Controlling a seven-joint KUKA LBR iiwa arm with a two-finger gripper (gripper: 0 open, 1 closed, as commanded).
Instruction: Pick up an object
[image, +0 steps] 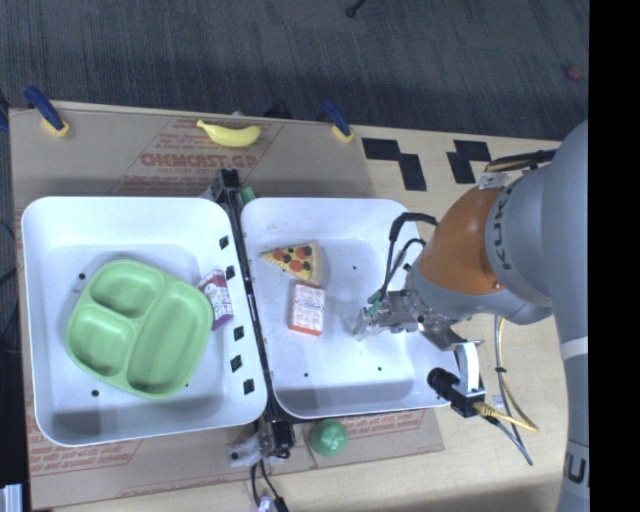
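Note:
In the right bin lie a toy pizza slice near the back left and a small orange-and-white packet in the middle. My gripper hangs low over the right part of this bin, to the right of the packet and apart from it. The wrist and orange band hide the fingers' stance. In the left bin sits a green divided plate, with a small dark red wrapper at its right edge.
A yellow toy banana lies on the cardboard behind the bins. A green ball rests on the bench in front of the right bin. Blue clamps hold the cardboard's back edge. The arm covers the right bin's right side.

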